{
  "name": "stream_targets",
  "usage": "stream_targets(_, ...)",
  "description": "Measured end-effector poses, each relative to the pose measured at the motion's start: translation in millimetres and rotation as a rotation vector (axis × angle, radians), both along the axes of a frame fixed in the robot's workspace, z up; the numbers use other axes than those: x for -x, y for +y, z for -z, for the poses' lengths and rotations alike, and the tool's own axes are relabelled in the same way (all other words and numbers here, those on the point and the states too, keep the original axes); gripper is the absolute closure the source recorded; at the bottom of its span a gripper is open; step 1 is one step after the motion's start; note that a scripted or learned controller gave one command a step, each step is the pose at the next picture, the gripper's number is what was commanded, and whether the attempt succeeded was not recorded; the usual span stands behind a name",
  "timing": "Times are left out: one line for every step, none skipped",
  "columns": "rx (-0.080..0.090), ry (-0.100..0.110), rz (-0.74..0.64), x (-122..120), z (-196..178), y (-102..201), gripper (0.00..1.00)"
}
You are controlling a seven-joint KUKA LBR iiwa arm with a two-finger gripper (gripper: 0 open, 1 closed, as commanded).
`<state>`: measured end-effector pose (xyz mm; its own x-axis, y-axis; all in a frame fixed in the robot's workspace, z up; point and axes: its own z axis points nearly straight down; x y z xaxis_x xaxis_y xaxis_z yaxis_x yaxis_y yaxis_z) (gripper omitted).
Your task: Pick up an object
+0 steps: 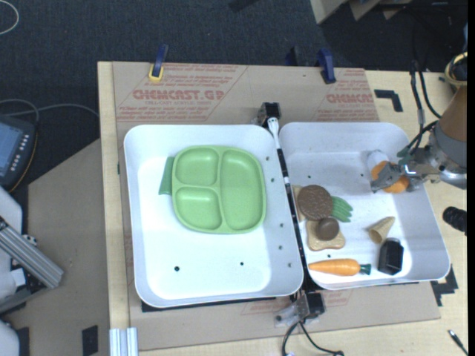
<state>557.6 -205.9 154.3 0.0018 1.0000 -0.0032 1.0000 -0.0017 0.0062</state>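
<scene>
My gripper [389, 176] reaches in from the right and sits low over the upper right part of the right bin [338, 141]. An orange object [401, 186] lies right under it, with orange showing on both sides of the gripper's grey tip. A small pale object [375, 158] lies just above and to the left. The other objects in this bin are a brown round patty [315, 199], a green leafy piece [342, 209], a toast slice with a brown top [325, 232], a tan cone [382, 229], a black block [391, 256] and a carrot [335, 268].
The left bin [148, 221] holds a green divided plate [219, 189]. A ridge where the two rims meet runs between the bins [286, 191]. The grey arm [453, 136] hangs over the right bin's right wall. Clamps hold the cardboard base [223, 87] at the back.
</scene>
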Motion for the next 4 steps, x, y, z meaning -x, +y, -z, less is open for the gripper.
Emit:
stream_targets(0.001,-0.001,-0.002,-5.8,-53.4,-10.5,1.00)
stream_targets(-0.001,0.001,-0.003,-6.7,-72.0,-11.0,1.00)
stream_targets(-0.006,0.007,-0.007,-19.0,-63.9,37.5,1.00)
stream_targets(-0.004,0.002,-0.008,-41.4,-70.5,79.2,1.00)
